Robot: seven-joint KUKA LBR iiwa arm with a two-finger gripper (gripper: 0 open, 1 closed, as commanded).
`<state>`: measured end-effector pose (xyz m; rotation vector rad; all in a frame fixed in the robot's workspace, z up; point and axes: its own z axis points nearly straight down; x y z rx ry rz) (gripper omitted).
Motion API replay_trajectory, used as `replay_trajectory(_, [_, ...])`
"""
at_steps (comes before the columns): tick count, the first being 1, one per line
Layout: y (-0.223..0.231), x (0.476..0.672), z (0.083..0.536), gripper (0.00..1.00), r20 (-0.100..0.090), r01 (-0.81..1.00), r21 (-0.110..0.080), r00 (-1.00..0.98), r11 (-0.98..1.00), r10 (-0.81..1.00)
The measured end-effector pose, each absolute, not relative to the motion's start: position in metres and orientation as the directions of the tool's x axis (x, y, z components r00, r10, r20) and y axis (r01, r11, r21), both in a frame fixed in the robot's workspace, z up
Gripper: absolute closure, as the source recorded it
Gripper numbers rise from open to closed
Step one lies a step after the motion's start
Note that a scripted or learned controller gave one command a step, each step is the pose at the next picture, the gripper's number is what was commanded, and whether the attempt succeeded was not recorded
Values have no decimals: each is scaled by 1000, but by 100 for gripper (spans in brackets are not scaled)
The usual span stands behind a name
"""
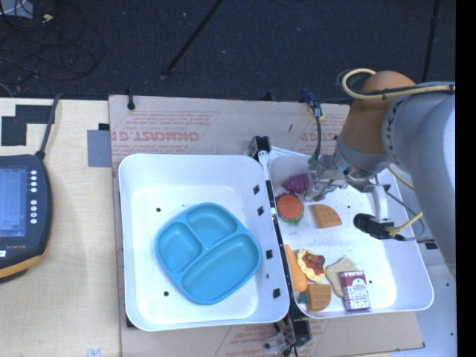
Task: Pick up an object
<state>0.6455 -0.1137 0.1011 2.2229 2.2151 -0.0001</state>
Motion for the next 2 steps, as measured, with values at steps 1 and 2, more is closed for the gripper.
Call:
replay_trajectory(1, [-114, 645, 100, 0, -2, 1000, 2, 4, -4, 1000])
replay_trajectory(2, [-90, 533, 86, 0, 3, 1000, -11, 2, -2, 1000])
